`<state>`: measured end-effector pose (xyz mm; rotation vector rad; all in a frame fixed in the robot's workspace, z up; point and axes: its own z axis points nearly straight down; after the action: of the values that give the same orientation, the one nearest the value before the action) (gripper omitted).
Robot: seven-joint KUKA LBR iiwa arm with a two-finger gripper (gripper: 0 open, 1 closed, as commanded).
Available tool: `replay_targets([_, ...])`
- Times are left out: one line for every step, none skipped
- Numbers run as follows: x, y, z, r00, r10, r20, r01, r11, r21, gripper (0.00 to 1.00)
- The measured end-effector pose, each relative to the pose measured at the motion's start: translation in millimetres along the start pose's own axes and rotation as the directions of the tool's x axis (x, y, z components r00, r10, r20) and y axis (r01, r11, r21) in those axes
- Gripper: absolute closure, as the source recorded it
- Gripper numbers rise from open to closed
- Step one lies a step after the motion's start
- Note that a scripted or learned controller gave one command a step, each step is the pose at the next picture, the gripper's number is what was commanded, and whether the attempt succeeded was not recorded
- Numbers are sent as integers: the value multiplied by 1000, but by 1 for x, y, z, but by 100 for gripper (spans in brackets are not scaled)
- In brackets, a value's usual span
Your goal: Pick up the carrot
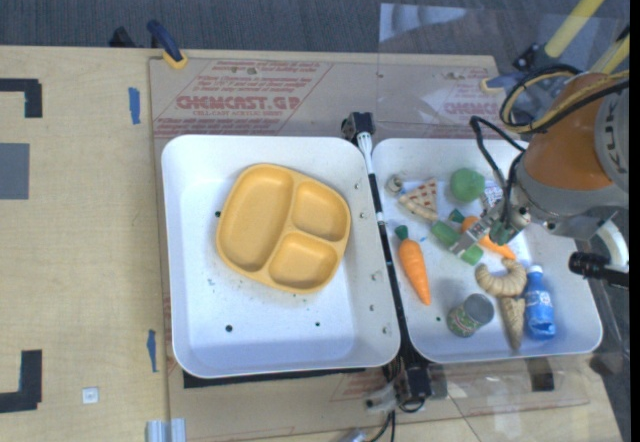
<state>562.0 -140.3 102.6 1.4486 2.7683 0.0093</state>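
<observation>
The carrot [413,268], orange with a small green top, lies in the right bin [580,338] near its left wall, pointing toward the front. My gripper [478,236] hangs low over the middle of that bin, to the right of the carrot and apart from it. It sits among small pieces: a green block [444,234] and a thin orange piece [496,249]. The grey arm with its orange band [570,145] comes in from the right.
The right bin also holds a pizza slice [420,198], a green ball [466,184], a tan pastry [501,278], a cone [512,320], a blue bottle [540,302] and a grey can [470,315]. A yellow divided plate [283,227] lies in the left bin [200,330].
</observation>
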Motion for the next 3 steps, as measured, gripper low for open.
replay_targets([-1, 2, -10, 1000, -2, 4, 2, 1000, -2, 100])
replay_targets([75, 43, -85, 996, 92, -9, -92, 996, 6, 100])
replay_targets([74, 40, -83, 995, 98, -9, -98, 995, 12, 0])
